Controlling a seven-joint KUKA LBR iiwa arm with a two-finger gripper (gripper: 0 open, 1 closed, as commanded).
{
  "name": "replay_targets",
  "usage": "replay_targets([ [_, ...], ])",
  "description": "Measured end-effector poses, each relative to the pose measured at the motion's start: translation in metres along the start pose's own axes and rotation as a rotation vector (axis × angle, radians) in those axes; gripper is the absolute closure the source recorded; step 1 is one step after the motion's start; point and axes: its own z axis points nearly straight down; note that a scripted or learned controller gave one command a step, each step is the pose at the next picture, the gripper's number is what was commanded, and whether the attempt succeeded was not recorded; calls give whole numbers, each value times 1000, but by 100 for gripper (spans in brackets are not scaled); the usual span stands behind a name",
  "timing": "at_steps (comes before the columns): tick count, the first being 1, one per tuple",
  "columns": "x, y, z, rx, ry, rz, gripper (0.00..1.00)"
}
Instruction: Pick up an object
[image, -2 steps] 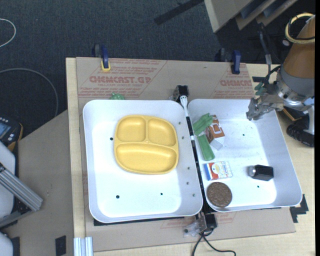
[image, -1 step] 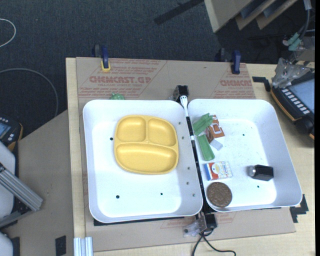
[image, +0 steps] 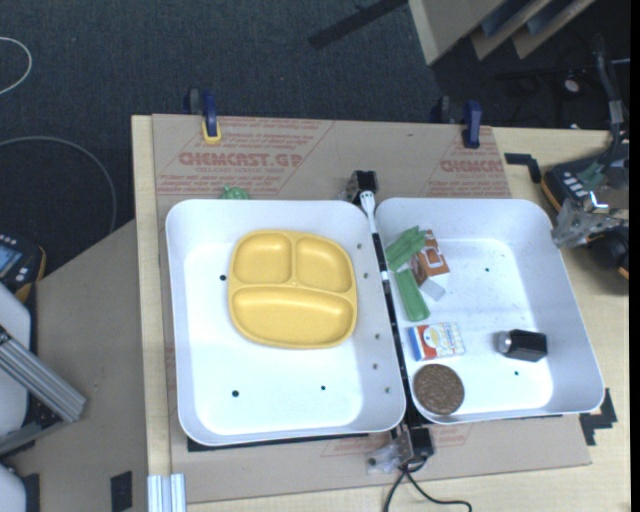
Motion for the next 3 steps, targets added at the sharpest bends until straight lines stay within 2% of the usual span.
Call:
replay_targets([
  [1, -39, -54, -223, -32, -11, -3, 100],
  [2, -36, -86, -95, 0, 4, -5, 100],
  [3, 40, -77, -5, -1, 6, -15, 100],
])
